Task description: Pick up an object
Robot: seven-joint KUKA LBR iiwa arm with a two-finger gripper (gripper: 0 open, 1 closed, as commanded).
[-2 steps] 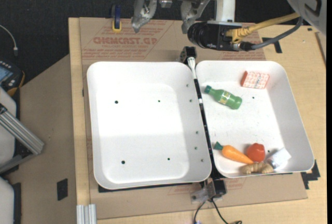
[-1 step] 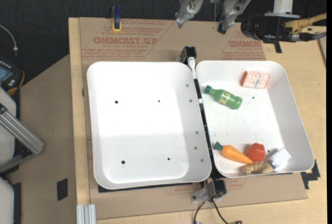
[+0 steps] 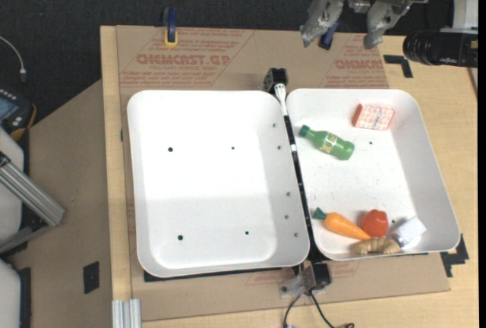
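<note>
My gripper point(image 3: 343, 32) hangs high above the far edge of the right bin point(image 3: 433, 159), its two fingers spread apart with nothing between them. In that bin lie a green bottle point(image 3: 327, 143) near the left wall, a pink-and-white box point(image 3: 373, 117) toward the far side, and at the near edge an orange carrot point(image 3: 341, 225), a red tomato-like piece point(image 3: 373, 222), a tan ginger-like root point(image 3: 376, 246) and a small white item point(image 3: 410, 231).
The left bin point(image 3: 152, 167) sits beside the right one on a brown board point(image 3: 228, 53). A blue-and-yellow clamp point(image 3: 171, 29) holds the board's far left edge. Black clips point(image 3: 276, 80) join the bins at the far side.
</note>
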